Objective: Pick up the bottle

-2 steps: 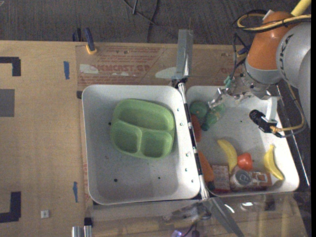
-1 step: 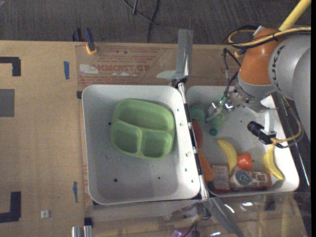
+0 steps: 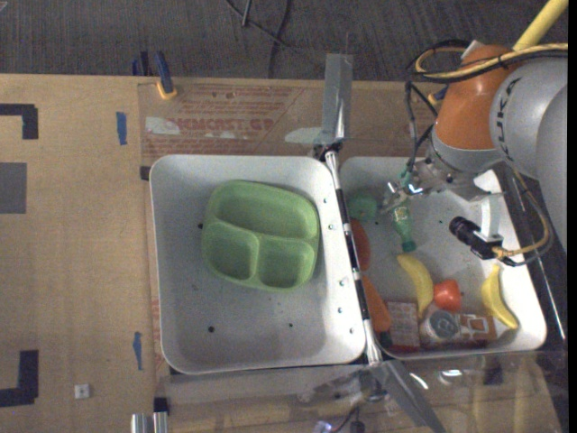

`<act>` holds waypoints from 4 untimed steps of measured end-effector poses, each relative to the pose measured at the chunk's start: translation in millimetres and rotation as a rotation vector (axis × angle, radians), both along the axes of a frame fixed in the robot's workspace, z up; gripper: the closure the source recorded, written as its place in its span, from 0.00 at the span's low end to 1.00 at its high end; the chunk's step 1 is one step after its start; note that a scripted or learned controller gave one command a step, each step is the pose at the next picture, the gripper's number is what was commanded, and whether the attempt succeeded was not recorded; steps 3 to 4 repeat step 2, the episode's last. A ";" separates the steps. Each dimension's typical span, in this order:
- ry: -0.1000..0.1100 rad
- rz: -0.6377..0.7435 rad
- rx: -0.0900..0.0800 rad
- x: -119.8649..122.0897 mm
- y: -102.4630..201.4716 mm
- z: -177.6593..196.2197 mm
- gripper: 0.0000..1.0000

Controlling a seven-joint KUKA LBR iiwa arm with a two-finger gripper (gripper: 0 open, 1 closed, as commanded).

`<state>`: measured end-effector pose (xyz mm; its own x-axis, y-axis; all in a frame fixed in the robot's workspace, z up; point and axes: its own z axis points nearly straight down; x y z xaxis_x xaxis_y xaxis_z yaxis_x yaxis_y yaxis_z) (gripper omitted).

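Over the right bin, near its back edge, hangs the grey arm with the gripper low, just above the green bottle; impossible to tell how the end effector stands. Lying in the left bin, a green divided tray. Along the right bin's front edge, two bananas and a carton.
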<state>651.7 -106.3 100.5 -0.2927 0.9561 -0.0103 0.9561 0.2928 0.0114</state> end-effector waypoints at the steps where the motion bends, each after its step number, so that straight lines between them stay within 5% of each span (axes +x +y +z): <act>1: 0.010 -0.050 0.007 2.7 59.9 85.7 1.00; 2: 0.009 0.031 0.005 15.9 62.8 138.4 1.00; 4: 0.009 0.031 0.005 15.9 62.8 138.4 1.00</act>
